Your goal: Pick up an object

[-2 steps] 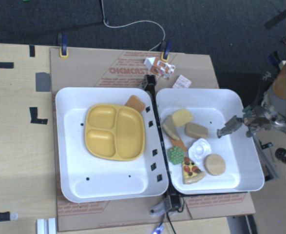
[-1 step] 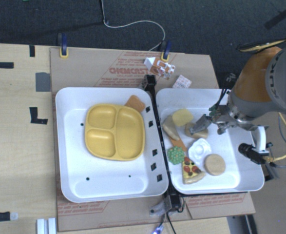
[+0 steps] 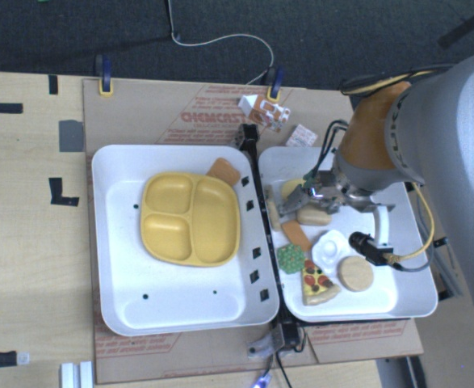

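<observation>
My gripper (image 3: 315, 191) hangs low over the upper left part of the right bin (image 3: 402, 293). Directly beneath and beside it lie a beige oblong piece (image 3: 314, 215) and a pale yellow piece (image 3: 291, 189), partly covered by the wrist. Further forward in the same bin are an orange stick (image 3: 295, 234), a green broccoli-like piece (image 3: 291, 257), a white piece (image 3: 329, 247), a pizza slice (image 3: 317, 283) and a round tan bun (image 3: 355, 274). The arm's orange band (image 3: 374, 132) rises to the right.
The left bin (image 3: 111, 217) holds a yellow divided plate (image 3: 191, 218) with an orange block (image 3: 223, 170) at its far right corner. A black divider strip (image 3: 258, 217) runs between the bins. Small paper tags (image 3: 265, 113) and a cable (image 3: 220, 40) lie behind them.
</observation>
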Tool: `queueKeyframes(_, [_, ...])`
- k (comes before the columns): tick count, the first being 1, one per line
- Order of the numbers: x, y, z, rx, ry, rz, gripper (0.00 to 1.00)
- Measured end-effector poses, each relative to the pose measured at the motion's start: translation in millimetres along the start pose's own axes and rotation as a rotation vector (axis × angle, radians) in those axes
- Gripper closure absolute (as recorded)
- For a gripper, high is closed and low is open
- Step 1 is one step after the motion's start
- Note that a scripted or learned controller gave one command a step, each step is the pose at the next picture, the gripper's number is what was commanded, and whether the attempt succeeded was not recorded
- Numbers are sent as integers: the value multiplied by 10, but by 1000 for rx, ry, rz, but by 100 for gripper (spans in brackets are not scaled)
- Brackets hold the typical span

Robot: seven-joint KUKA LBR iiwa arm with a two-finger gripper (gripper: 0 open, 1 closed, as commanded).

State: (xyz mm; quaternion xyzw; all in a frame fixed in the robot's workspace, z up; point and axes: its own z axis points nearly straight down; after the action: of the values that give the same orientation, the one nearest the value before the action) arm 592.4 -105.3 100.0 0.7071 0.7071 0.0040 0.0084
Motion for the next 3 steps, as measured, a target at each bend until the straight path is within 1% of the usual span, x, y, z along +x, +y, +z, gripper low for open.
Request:
queueKeyframes(1, [-96,439,136,9,3,-3,0])
queueKeyframes(2, [47,760,159,17,-4,-1,0])
queueKeyframes(3, [-7,157,157,21,5,1,0])
